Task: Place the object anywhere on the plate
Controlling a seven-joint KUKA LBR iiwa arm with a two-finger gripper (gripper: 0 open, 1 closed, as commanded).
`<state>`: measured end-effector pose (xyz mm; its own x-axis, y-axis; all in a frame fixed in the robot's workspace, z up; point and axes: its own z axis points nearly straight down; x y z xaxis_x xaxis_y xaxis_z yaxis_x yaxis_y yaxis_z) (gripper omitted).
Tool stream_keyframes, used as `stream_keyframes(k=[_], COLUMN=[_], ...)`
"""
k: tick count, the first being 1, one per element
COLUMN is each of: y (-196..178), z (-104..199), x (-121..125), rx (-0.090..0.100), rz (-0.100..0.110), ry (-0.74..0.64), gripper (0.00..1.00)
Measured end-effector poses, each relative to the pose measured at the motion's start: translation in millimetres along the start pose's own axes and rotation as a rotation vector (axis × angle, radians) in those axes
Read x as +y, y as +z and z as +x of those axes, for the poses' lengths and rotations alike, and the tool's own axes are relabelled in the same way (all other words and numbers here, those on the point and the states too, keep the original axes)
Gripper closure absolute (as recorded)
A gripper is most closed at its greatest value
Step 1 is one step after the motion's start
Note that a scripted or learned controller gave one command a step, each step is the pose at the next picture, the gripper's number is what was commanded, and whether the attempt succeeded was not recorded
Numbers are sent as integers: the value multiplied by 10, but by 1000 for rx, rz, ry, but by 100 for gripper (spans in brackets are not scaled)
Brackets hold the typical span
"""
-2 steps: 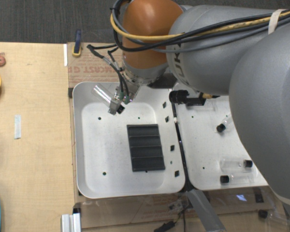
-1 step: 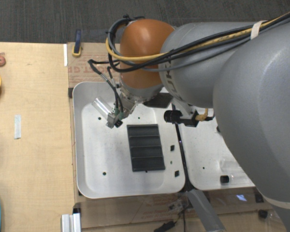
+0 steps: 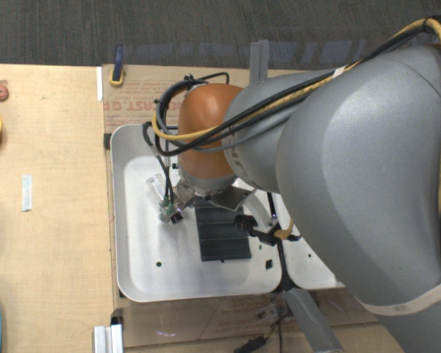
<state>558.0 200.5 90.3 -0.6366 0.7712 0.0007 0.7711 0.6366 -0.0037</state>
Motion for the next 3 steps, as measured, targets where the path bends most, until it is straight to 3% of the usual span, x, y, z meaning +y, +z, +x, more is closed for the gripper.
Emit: stream_keyframes(k=[1,2,3], y=[-23,-861,-11], z=[-326,-127,33], x=[493,571,330], rx=[-4,-5,-4], rz=[-5,-5,0], ry=[-603,-873,-968], gripper=[100,100,100])
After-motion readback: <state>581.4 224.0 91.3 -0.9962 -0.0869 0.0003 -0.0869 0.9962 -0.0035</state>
